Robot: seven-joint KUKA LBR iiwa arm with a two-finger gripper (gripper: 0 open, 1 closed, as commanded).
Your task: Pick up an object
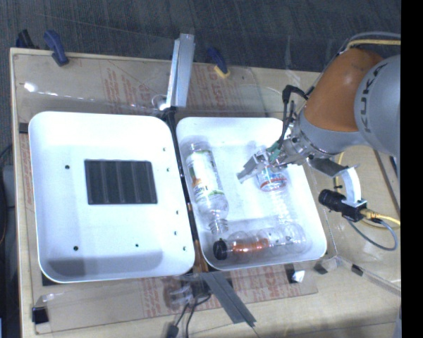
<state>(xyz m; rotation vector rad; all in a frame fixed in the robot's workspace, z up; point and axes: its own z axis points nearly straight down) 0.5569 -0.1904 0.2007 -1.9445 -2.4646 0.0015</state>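
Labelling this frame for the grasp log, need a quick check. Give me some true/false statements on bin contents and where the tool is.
1. All the bottles lie in the right bin. True.
2. The tool is over the left bin. False: it is over the right bin, by the bottle with the red-and-white label.
3. A dark rectangular panel sits in the left bin. True.
4. The bottle with amber contents stands upright. False: it lies on its side along the near wall.
5. The arm reaches in from the right. True.
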